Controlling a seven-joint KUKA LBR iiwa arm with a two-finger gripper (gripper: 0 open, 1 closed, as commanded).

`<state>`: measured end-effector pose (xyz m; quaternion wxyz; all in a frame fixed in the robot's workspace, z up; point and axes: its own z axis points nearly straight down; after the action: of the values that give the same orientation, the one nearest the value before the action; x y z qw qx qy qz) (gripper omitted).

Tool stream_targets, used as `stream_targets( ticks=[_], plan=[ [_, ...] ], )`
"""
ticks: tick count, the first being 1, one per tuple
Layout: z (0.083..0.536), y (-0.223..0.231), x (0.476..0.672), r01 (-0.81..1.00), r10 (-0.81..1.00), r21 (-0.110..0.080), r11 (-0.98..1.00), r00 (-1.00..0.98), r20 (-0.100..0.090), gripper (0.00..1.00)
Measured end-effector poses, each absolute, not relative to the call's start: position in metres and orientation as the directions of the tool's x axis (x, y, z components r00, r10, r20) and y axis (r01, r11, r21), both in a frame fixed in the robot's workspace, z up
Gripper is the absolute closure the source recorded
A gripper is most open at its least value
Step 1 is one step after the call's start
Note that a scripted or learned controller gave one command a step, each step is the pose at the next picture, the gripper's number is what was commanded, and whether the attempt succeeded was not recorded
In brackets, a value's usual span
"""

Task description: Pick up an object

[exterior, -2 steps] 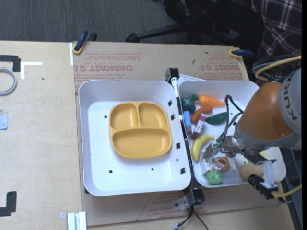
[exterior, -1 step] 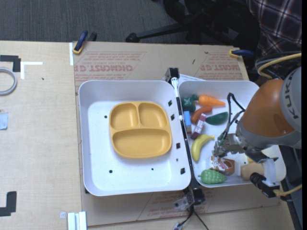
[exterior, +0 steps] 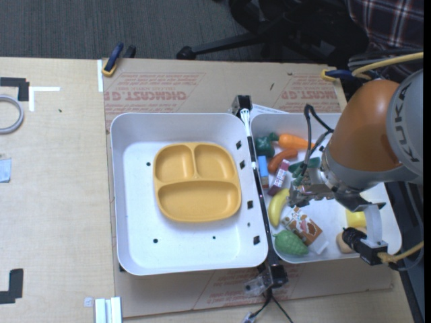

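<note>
- Over the right bin, the end effector hangs low above the toys; I cannot tell its state.
- Just beneath lie a yellow banana, a green fruit and a carrot.
- A yellow divided plate sits in the left bin.

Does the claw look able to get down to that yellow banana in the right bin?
Probably yes. The banana lies exposed near the right bin's left wall, nothing on top, and the claw hovers right beside it. The wall and crowded toys might hinder it.
</note>
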<state>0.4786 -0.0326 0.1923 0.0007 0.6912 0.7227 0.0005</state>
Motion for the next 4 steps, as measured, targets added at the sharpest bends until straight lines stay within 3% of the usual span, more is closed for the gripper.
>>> stream_targets(
  ticks=[1, 4],
  plan=[
    [0.234, 0.030, 0.479, 0.992, 0.992, 0.002, 0.124, -0.124, -0.001, 1.00],
    [0.263, 0.030, 0.482, 0.991, 0.991, 0.005, 0.131, -0.131, -0.003, 1.00]
  ],
)
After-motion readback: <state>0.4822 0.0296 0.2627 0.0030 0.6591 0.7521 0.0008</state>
